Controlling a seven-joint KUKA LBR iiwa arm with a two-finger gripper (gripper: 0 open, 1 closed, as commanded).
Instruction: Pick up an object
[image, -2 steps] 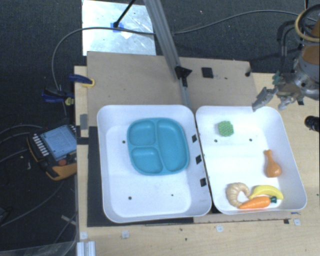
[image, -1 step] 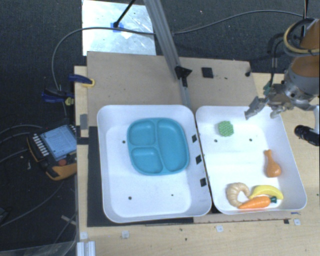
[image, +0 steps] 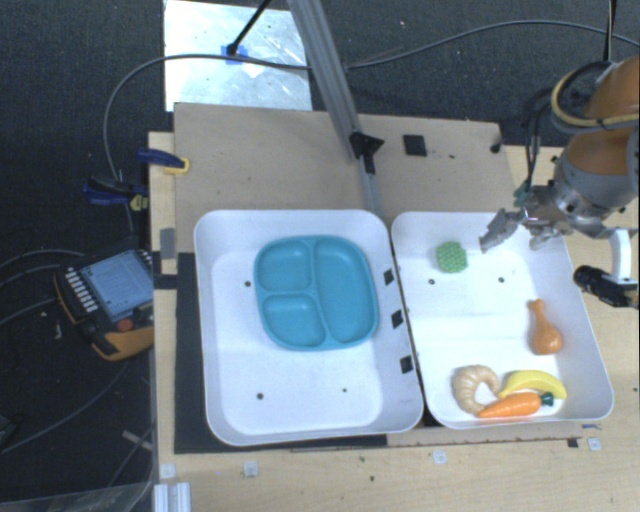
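Note:
The right bin (image: 500, 300) holds a green knobbly ball (image: 452, 257) near its back left. An orange drumstick-shaped toy (image: 544, 330) lies at its right side. In the front right corner a tan croissant-like piece (image: 473, 383), a yellow banana (image: 533, 382) and an orange carrot (image: 512, 405) lie close together. My gripper (image: 517, 232) hangs over the bin's back edge, right of the green ball and apart from it. It is open, with nothing between its fingers (image: 494, 234).
In the left bin (image: 300, 400) sits a blue divided plate (image: 316, 292). A grey pole (image: 335, 80) slants across the board behind the bins. Clamps and a handheld unit (image: 110, 300) lie off the bench at the left.

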